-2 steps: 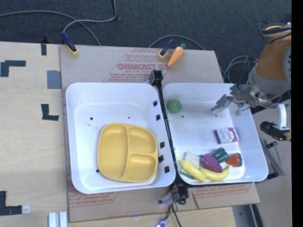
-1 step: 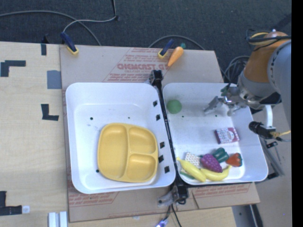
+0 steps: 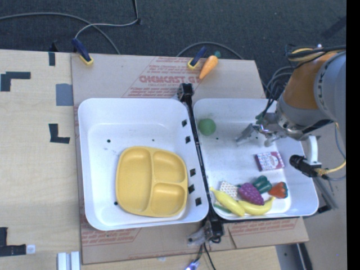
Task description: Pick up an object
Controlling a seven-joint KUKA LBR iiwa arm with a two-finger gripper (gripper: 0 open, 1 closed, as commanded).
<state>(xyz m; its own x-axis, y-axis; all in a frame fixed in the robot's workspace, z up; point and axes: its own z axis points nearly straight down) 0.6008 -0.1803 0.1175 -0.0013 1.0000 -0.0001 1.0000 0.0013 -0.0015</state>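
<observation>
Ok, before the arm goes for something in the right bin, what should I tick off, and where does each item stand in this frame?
1. End effector is over the right bin: ok.
2. Nothing caught in the end effector: ok.
3. Green ball sits alone, apart from other items: ok.
4. Pink box lies flat, free on all sides: ok.
5. Banana, grapes and red toy are separated enough for a clean pick: not ok, they crowd one corner.
6. Finger opening matches the target: cannot tell.
</observation>
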